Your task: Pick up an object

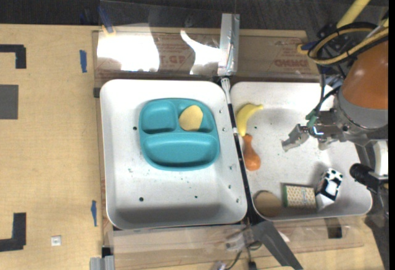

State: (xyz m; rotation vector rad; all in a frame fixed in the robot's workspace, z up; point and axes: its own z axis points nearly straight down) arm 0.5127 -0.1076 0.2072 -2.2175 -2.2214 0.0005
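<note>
I see nothing lifted yet, so the whole pick is left. The banana (248, 115) and carrot (251, 155) lie along the right bin's (278, 94) left wall. My tool (297, 136) hangs over the bin's middle, well apart from them, fingers spread with nothing between. The arm (365, 86) comes in from the right, wrist reaching left.

Two bins sit side by side. In the left bin (117, 157) lies a tray (179, 145), and a small round thing (191, 117) rests in its back right part. My gripper (296, 138) hangs over the right bin (278, 99). In that bin, a banana (248, 115) lies by the left wall, with a carrot (251, 154) just in front. A box (299, 196) lies at the front, a cow toy (330, 185) at its right.
</note>
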